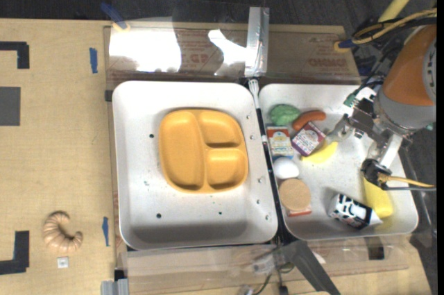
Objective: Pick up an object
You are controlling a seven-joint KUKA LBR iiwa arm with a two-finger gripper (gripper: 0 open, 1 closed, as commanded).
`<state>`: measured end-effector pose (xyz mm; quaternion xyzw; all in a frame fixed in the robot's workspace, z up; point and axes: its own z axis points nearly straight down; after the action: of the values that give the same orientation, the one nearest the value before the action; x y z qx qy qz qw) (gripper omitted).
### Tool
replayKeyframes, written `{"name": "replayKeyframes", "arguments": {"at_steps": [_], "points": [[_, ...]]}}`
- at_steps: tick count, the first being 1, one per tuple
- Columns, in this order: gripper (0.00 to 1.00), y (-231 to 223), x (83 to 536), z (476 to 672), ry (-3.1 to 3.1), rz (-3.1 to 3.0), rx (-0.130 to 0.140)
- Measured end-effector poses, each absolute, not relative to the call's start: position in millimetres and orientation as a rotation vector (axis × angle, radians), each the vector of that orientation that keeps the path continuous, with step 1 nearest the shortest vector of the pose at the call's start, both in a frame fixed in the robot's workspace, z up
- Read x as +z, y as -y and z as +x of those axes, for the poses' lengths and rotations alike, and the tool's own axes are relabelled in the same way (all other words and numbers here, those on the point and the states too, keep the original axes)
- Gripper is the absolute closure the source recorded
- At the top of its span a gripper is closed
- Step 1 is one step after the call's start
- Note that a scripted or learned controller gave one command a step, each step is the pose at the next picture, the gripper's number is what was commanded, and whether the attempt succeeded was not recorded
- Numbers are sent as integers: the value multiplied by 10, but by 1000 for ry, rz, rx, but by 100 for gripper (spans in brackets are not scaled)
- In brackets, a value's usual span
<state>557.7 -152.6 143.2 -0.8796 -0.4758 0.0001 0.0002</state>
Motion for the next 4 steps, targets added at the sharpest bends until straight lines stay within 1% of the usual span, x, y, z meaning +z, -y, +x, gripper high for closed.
{"name": "replayKeyframes", "arguments": {"at_steps": [1, 2, 3, 4], "points": [[0, 1069, 966, 5312, 1463, -2783, -6], [0, 1185, 1004, 4794, 1782, -2583, 3], [0, 1055, 877, 5514, 1916, -2496, -7], [100, 1062, 994, 5527, 1915, -2502, -12]]}}
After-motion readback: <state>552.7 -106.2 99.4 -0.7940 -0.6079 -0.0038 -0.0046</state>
